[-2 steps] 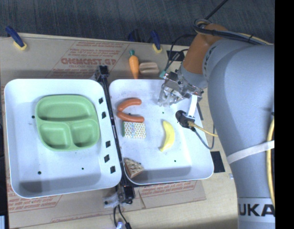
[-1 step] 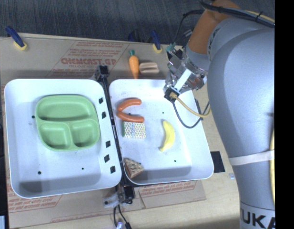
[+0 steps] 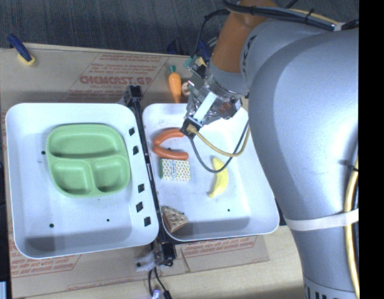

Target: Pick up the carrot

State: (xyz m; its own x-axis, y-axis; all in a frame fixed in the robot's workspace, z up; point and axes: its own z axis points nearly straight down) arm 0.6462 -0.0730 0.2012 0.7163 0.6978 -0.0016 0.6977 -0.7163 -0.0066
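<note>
Grey carpet lies beyond a red-printed cardboard sheet.

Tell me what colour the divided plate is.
The divided plate is light green; the camera view from above shows it best.

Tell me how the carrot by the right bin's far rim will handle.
The carrot looks like smooth, rigid plastic, so it is probably stiff and light. Its tapered round body may slip from a pinch or roll if nudged.

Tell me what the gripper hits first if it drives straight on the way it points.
Probably the curved orange piece in the right bin, not the carrot; depth is unclear.
</note>
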